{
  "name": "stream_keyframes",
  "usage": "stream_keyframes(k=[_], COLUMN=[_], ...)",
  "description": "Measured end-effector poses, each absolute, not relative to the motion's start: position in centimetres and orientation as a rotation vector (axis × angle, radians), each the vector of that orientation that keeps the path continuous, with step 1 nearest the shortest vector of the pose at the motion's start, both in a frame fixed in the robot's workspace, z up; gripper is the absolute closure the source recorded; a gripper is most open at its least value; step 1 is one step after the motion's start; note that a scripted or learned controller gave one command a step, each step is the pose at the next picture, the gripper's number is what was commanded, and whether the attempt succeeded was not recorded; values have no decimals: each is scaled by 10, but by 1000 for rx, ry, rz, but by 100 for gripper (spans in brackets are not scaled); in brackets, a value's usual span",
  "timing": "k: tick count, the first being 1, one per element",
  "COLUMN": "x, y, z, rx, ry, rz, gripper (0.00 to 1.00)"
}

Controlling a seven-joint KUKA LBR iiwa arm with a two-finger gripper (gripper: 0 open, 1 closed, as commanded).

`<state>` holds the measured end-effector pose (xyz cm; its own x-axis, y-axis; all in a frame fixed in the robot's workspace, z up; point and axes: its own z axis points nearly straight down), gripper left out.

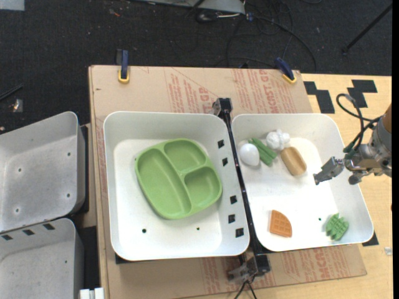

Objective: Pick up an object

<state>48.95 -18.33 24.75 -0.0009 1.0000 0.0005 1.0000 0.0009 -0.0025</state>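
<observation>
Two shallow white bins are set side by side on the cardboard-topped counter (162,92). The left white bin (118,167) is occupied by a light green plastic divided plate (179,177) with three compartments, laid at a tilt near the bin's middle.

Several small objects are scattered in the right white bin (324,129). Near its far edge, towards the divider between the bins, a tight cluster is seen: a smooth white egg-shaped object (249,154), a flat green strip-like piece (264,151) just beside it, a lumpy white rounded object (278,139) touching the strip's far end, and a tan, oblong bread-roll-shaped toy (293,161) lying just beside these on the side nearer the arm. At the near edge of the bin an orange waffle-patterned wedge (280,223) is laid flat, its gridded surface facing up. In the near right corner a small bright green ridged toy (336,227) is found, well apart from the wedge.

The grey two-finger gripper (340,169) is seen over the right edge of the right bin, reached in from the right. Its two dark fingers are spread apart, and nothing is held between them. It is placed between the bread-roll toy and the green ridged toy, touching neither.

Blue and yellow clamps (124,65) are fixed at the counter's far edge.
</observation>
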Motion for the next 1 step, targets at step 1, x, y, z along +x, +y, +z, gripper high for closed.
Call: stream_keyframes(k=[1], x=[486], y=[-186], z=[202], rx=[-2219], ry=[-2216], rz=[5], gripper=[0])
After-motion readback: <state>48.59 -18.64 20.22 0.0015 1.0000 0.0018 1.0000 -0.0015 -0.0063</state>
